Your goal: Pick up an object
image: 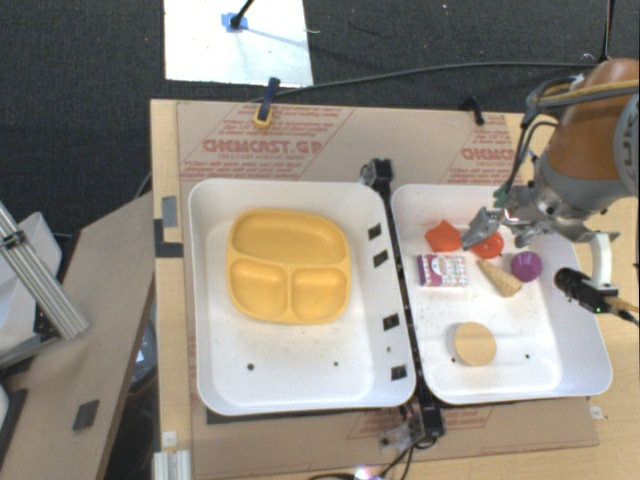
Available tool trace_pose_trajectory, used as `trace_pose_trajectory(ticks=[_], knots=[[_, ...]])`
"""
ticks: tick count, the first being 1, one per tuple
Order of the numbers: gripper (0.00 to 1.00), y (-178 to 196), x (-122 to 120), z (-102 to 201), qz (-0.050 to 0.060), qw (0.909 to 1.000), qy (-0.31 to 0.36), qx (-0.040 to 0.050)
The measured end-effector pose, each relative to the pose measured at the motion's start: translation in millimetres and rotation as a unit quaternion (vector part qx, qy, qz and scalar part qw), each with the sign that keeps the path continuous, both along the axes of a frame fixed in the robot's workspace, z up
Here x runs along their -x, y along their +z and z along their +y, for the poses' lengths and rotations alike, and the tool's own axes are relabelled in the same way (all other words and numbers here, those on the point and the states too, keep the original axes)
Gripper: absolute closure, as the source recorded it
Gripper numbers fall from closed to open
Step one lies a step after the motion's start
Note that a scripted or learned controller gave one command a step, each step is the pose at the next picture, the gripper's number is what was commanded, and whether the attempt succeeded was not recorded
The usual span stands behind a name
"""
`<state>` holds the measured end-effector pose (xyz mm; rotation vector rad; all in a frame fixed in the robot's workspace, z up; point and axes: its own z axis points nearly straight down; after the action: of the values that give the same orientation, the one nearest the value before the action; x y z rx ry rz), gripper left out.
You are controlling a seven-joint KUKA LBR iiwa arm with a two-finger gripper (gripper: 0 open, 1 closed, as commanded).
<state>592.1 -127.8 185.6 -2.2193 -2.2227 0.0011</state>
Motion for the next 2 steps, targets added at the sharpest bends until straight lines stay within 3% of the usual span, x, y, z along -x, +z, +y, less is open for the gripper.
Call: trace_pose_trajectory(ticks=[2], knots=[[0.00,-98.1,6.9,3.3,-0.002,1.0000,0.000,-0.0018]])
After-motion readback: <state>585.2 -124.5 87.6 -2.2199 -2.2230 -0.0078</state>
